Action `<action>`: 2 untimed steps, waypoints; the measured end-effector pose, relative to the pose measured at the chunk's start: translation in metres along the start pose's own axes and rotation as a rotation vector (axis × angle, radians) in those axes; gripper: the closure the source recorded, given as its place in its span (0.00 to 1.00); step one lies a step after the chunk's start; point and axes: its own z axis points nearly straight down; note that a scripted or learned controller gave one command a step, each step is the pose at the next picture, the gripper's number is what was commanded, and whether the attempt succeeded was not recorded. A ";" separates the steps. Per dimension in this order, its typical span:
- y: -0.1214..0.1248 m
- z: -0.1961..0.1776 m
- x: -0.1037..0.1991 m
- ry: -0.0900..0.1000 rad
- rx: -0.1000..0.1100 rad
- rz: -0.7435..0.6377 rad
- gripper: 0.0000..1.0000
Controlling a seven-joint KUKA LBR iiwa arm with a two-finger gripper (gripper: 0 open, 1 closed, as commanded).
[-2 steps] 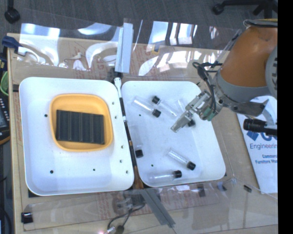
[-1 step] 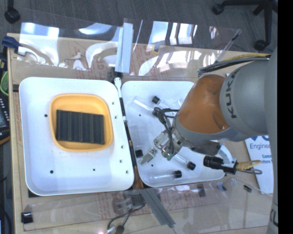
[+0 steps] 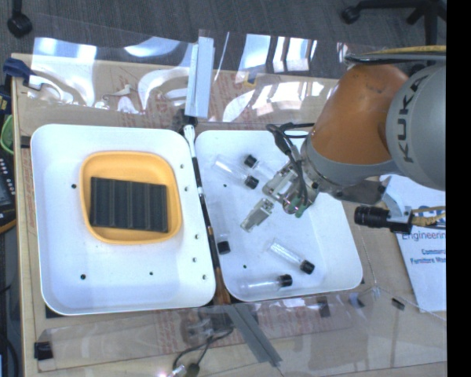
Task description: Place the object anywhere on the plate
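The arm [image 3: 377, 124] is looming over light, slippery vials [image 3: 290, 254], best pinched mid-barrel, its gripper [image 3: 259, 214] giving no telling of its state.

Two white bins: left bin [image 3: 47, 210], right bin [image 3: 337, 250]. One yellow plate [image 3: 125, 167] in left bin, with one dark ribbed block [image 3: 129, 204] on it. Clear vials with black caps in right bin: four counted, near far edge [image 3: 234, 163], mid [image 3: 250, 181], near right corner [image 3: 290, 255], near edge [image 3: 265, 283]. One loose black cap [image 3: 223, 247] at its left edge.
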 end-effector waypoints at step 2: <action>-0.017 0.009 -0.124 -0.001 0.000 -0.158 0.00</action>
